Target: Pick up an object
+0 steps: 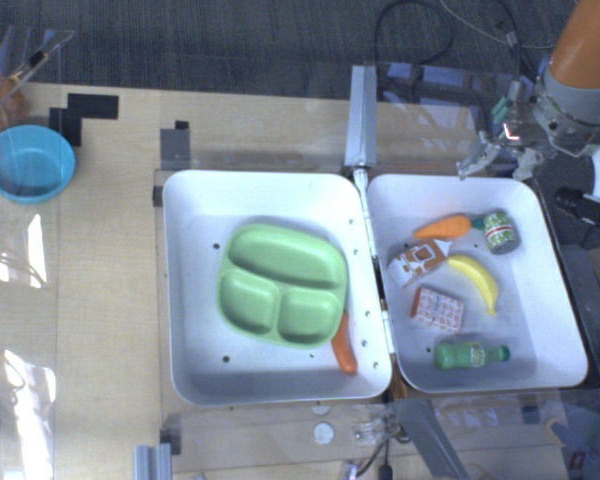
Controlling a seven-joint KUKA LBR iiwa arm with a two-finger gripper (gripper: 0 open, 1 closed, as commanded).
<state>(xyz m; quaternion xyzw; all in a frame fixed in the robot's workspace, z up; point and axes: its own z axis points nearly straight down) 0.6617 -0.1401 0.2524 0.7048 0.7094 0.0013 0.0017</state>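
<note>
Currently I see end effector (502,158) above right bin's (565,298) far rim | fingers spread, gripping nothing | banana (477,279), carrot (443,228), green bottle (470,354) below.

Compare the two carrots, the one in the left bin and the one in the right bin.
The left-bin carrot lies alone beside the green divided plate, pointing up and down the view; the right-bin carrot lies nearly crosswise among other items, next to a small can. The right one looks thicker. Both are orange.
</note>
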